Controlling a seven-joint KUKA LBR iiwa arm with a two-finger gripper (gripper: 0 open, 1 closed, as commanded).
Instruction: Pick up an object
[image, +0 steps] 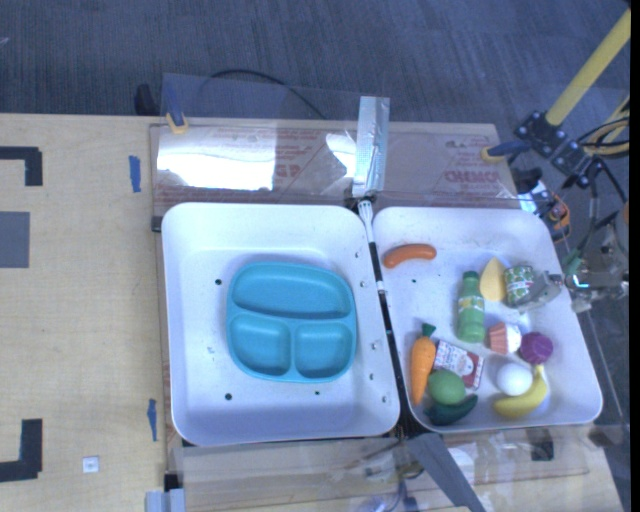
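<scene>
From above, two white bins sit side by side on the surface (70, 300). The left bin (190, 300) holds a blue tray (292, 320) with three compartments, lying near its middle.

The right bin (440, 230) holds a cluster of toy food. A sausage (409, 255) lies alone near the far left corner. Nearer the middle, a green bottle (471, 307) stands beside a lemon (492, 281), with a small can (520, 283) just right of the lemon. Below them sit a purple onion (536, 348), a white egg (514, 379) and a banana (523, 397) curving along the near edge. At the left side a carrot (421, 363) lies lengthwise, with a red-and-white packet (461, 362) beside it and a green pepper (449, 392) next to the carrot's tip.

The end effector (558, 283) sits at the bin's right rim, next to the can; whether it is open or closed cannot be told, as it is small and blurred against the clutter there.
</scene>
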